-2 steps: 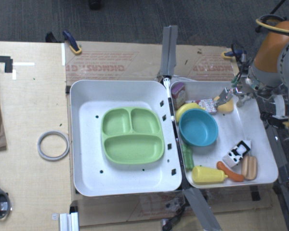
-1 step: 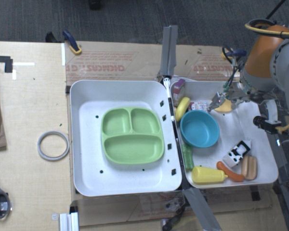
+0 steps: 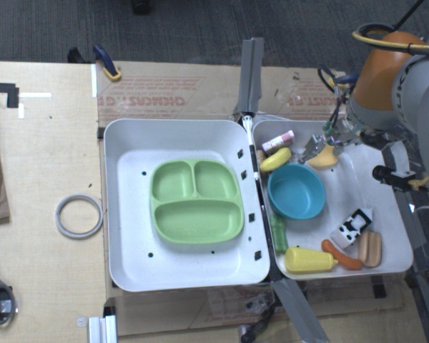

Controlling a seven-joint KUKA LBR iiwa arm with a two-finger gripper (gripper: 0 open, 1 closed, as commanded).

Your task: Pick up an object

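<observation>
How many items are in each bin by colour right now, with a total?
Green: 2, divided plate in the left bin, stick in the right bin
Yellow: 3, banana, block, piece by the claw
Blue: 1, bowl
Pink-and-white: 1, tube
Orange: 1, sausage
Tan: 1, bun
Black-and-white: 1, cow toy
Total: 10

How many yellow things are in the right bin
3: a banana by the blue bowl, a pale yellow piece under the gripper, and a yellow block at the near edge. More may be hidden.
</observation>
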